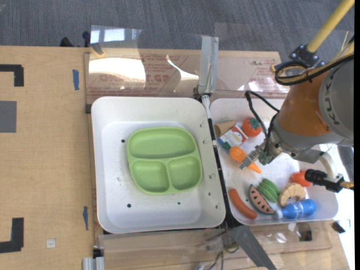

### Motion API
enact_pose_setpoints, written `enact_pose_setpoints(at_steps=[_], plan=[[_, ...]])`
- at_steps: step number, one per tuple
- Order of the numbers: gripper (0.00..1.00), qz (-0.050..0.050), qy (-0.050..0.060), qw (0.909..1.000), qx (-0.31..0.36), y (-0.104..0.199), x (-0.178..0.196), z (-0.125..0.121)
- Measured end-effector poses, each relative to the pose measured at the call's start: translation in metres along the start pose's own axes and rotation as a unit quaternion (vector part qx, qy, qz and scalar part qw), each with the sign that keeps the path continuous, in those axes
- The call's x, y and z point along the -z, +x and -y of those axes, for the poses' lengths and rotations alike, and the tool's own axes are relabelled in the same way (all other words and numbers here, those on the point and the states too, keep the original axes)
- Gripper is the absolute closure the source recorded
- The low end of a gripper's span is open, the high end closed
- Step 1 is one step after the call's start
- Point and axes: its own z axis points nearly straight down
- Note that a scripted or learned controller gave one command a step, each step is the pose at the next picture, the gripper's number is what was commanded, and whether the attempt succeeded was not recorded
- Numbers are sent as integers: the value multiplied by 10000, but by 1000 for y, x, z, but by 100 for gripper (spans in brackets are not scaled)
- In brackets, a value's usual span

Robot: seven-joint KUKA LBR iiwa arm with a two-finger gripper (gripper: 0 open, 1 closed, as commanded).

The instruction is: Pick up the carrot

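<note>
The carrot (254,166), a small orange cone, lies in the right bin (332,210) just right of the green plate's bin, touching the gripper (260,156), though I can't tell if the jaws are clamped or loose. It's crowded there: glossy plastic tomato (252,126), sausage (242,203) and watermelon slice (260,200) nearby. The smooth 3-compartment green plate (164,160) has open white floor all round it.
</note>
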Motion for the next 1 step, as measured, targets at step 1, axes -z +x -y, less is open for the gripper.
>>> enact_pose_setpoints(at_steps=[1], plan=[[100,-67,44,9994,-333,47,86,-47]])
